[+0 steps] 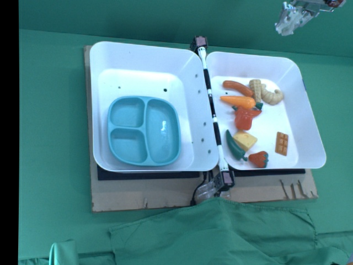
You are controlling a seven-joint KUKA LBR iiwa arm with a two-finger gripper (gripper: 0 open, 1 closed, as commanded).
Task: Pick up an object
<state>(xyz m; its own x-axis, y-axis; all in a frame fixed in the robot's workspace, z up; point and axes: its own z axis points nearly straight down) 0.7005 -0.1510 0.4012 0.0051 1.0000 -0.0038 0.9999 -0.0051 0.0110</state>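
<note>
The right bin (300, 73) holds several toy foods: a sausage (237, 86), a carrot (238, 100), a beige peanut-like piece (272, 96), a red pepper (245, 118), a yellow cheese wedge (245, 140), a green chilli (234, 147), a strawberry (258, 159) and a brown waffle bar (282, 143). My gripper (288, 22) hangs high at the top right corner, above and behind the right bin, far from every item. Nothing shows between its pale fingers.
The left bin (105, 57) carries a teal three-part plate (144, 130). A black-and-white divider bar (212, 112) runs between the bins. Cardboard (127, 203) lies beneath them, and a green cloth (220, 233) is bunched at the front.
</note>
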